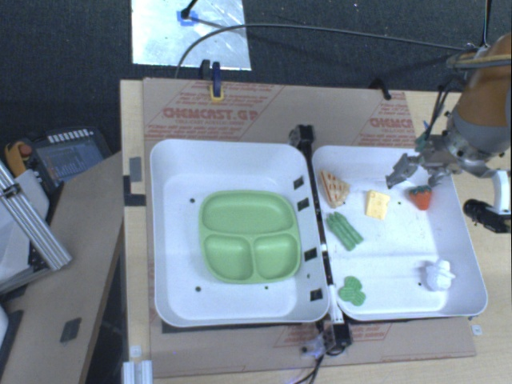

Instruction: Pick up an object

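A brown bench with two white bins (468, 294), the gripper (418, 174) over the right one, fingers spread wide and holding nothing, a small red toy (422, 198) just under it, yellow block (377, 205) beside.

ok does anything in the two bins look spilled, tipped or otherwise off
Nothing stands out. The green divided tray sits flat in the left bin. In the right bin the toy foods lie apart from one another: sandwich wedge, yellow block, green beans, red piece beside the gripper.
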Controlling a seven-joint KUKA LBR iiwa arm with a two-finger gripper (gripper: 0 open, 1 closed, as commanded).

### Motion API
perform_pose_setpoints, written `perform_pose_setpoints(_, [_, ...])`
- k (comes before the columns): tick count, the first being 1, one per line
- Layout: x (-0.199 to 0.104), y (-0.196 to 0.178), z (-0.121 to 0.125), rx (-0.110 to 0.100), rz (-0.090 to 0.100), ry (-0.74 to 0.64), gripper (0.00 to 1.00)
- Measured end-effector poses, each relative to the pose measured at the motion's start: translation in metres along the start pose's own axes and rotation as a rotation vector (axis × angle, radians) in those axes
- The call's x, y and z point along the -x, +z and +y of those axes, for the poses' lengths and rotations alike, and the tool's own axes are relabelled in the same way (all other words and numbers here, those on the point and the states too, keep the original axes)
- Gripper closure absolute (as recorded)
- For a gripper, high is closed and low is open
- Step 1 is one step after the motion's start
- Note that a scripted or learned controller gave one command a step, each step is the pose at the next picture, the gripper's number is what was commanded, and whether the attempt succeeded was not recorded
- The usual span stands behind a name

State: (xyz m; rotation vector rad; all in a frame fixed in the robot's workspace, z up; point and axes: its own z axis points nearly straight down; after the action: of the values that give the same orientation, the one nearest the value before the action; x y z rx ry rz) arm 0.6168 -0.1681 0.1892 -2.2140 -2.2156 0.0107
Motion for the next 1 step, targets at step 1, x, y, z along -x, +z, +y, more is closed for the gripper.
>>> perform_pose_setpoints(1, [-0.0005,-0.0082,0.0030,0.013,-0.002,-0.003,0.00])
